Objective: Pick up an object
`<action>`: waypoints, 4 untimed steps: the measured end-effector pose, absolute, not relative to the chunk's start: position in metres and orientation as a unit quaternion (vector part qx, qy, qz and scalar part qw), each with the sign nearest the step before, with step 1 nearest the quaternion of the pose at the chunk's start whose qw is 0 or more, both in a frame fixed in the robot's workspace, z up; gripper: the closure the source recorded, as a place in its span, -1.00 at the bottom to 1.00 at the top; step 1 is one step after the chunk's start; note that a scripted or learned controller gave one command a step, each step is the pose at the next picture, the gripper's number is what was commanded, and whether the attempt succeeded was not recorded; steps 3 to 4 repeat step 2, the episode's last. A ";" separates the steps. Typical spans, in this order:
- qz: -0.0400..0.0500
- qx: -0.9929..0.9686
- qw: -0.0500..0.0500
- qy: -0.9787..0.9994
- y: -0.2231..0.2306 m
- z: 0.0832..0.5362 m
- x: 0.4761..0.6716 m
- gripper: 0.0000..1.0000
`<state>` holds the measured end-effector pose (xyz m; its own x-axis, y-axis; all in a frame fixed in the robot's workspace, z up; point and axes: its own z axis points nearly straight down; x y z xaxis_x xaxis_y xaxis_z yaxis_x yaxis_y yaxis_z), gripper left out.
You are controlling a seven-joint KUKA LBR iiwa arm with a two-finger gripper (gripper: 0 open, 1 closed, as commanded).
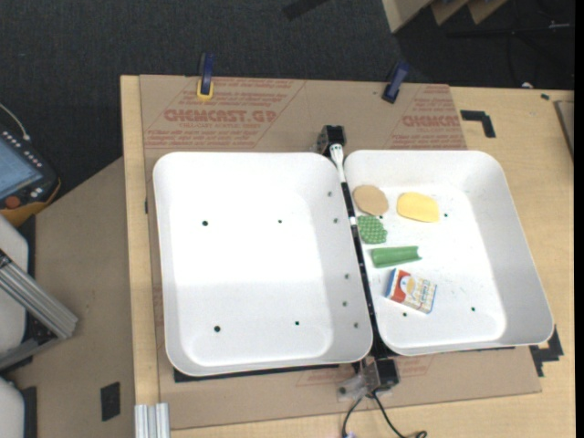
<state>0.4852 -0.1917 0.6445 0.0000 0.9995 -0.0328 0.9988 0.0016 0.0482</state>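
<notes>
On the bench, seen from above at a slant, a brown cardboard sheet [274, 108] printed with red lettering lies under two shallow white bins set side by side, their inner rims touching along a dark strip [358, 261]. Left bin [173, 272] shows a white floor marked by four small dark dots. Right bin [511, 272] holds all five loose objects, gathered in its left half, near the shared rim. Largest of them is a flat red, white and blue packet [410, 290], lying tilted nearest the front edge. Just above it is a green bar [394, 255], lying nearly crosswise. Farther back sits a yellow lump [418, 207] and, just to its left, a tan round piece [370, 199] close to the dividing rim. A small green dotted piece [372, 231] lies between the tan piece and the bar — touching or almost touching the tan one. Two blue clamps [206, 76] [396, 80] grip the sheet's far edge. Whether the gripper is wide or narrow cannot be told — no object is lifted off the bin floor.
</notes>
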 end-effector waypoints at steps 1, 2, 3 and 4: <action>0.006 0.707 0.031 0.707 -0.192 0.655 0.486 1.00; 0.007 0.707 0.034 0.707 -0.192 0.666 0.486 1.00; 0.007 0.707 0.034 0.707 -0.192 0.666 0.486 1.00; 0.007 0.707 0.034 0.707 -0.192 0.666 0.486 1.00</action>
